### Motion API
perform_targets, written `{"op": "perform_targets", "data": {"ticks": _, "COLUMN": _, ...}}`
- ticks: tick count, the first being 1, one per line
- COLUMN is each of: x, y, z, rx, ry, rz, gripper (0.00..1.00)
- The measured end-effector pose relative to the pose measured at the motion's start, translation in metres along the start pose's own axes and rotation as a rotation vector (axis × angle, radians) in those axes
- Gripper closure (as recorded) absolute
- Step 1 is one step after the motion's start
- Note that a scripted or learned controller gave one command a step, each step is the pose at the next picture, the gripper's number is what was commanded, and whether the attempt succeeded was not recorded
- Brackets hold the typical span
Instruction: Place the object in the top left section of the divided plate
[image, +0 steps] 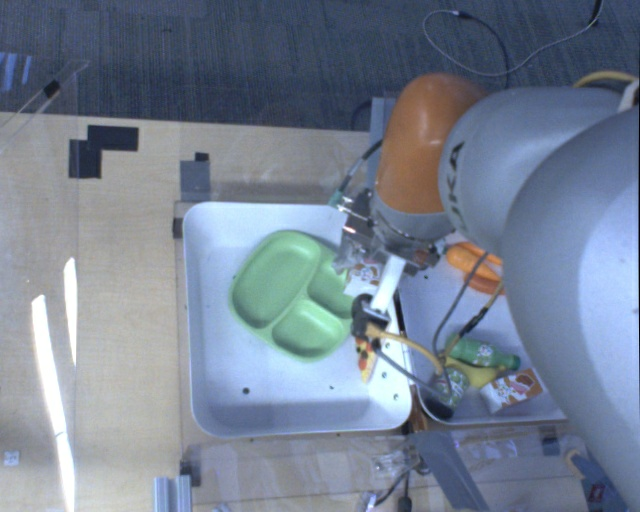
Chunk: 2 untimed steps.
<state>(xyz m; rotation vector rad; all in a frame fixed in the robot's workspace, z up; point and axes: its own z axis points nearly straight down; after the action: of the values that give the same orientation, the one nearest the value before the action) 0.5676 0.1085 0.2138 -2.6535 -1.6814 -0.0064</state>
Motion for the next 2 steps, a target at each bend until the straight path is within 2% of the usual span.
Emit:
{"op": "perform_targets", "data": {"ticks": 1, "x": -0.078, "y": -0.037, "z": -0.039, "rx": 0.001, "ry": -0.002, "rz": 0.297, "gripper": 1.00}}
{"op": "perform_targets", "data": {"ticks": 2, "x": -0.136, "y": -0.024, "z": -0.030, "rx": 0.001, "ry": -0.002, "rz": 0.802, "gripper": 1.00}}
